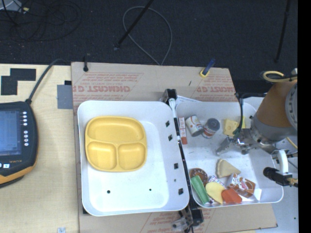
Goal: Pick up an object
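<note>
Glossy yellow plastic forms the divided tray (116, 143) in the left bin (92, 188). The gripper (234, 142) hangs over the right bin (272, 195); whether its fingers are apart is unclear.

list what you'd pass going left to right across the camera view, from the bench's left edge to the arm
black handheld pendant → yellow divided plate in the left bin → clips on the divider between the bins → small can in the right bin → gripper → arm's orange band
</note>
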Available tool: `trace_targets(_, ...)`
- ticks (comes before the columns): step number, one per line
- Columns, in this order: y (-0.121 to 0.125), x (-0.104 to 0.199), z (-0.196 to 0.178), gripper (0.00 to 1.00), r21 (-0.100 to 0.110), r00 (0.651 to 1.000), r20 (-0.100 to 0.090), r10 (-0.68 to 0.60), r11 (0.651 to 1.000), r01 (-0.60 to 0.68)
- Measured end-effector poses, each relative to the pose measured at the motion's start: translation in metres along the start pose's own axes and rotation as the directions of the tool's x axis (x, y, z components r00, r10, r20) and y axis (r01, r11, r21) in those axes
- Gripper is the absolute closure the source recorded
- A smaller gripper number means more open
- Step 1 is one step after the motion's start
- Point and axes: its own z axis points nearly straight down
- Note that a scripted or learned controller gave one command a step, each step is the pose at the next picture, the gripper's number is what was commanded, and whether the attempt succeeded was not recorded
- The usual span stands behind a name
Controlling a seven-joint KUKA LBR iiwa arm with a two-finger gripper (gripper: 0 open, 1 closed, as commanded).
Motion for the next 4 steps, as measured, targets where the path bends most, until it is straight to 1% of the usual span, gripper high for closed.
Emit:
trace_targets(1, 0.076, 0.000, -0.004, 0.00, -0.009, 1.000, 0.002, -0.004, 1.000, 0.004)
trace_targets(2, 0.077, 0.058, -0.001, 0.00, 0.008, 1.000, 0.006, -0.005, 1.000, 0.005)
trace_targets(3, 0.077, 0.020, -0.001, 0.00, 0.004, 1.000, 0.001, -0.001, 1.000, 0.001)
trace_targets(4, 0.076, 0.022, -0.007, 1.00, 0.018, 1.000, -0.004, -0.004, 1.000, 0.004)
